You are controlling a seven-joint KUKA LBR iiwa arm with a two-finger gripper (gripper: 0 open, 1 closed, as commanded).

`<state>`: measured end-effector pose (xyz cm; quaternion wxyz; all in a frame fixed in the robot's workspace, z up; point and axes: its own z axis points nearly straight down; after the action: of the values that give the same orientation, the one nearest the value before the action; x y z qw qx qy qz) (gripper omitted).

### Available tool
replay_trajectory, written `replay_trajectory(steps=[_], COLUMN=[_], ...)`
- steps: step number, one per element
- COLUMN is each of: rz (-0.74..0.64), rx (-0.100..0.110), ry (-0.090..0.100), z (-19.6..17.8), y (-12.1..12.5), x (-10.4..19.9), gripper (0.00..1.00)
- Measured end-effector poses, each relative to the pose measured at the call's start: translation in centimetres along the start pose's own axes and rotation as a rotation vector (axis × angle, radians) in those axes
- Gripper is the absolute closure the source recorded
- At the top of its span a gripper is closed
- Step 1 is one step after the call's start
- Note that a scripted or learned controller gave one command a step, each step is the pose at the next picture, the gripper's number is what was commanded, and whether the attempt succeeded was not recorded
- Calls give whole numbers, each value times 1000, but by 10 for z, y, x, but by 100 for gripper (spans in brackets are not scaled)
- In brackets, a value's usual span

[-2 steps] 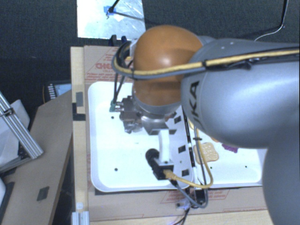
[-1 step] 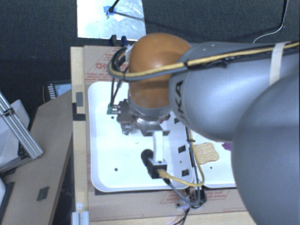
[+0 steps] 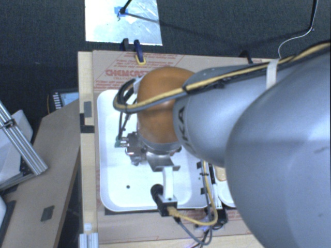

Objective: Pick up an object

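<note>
My gripper (image 3: 155,161) hangs low over the middle of the left white bin (image 3: 111,138), under the orange band (image 3: 158,105) of the wrist. The wrist body and a white bracket (image 3: 168,182) cover what lies beneath it. On the bin's bare floor I see just a tiny dark speck (image 3: 128,186) near the front. The grey arm (image 3: 258,138) hides most of the right bin (image 3: 227,198). A tan object (image 3: 221,174) peeks out in that bin at the arm's edge.
Both bins rest on a cardboard sheet (image 3: 155,66), held by a blue clamp (image 3: 138,50) at the back. Yellow and black cables (image 3: 196,220) loop past the bins' front edge. An aluminium frame (image 3: 20,143) stands at the far left.
</note>
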<state>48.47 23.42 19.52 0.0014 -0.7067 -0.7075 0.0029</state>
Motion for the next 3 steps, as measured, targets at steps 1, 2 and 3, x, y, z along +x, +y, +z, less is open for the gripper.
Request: replay_trajectory(steps=[1, 2, 3], rz=[5, -5, -2], rx=[-2, -9, -25], ry=[0, 3, 9], z=[43, 114, -112], y=[2, 55, 64], x=[-55, -12, -36], gripper=[100, 100, 100])
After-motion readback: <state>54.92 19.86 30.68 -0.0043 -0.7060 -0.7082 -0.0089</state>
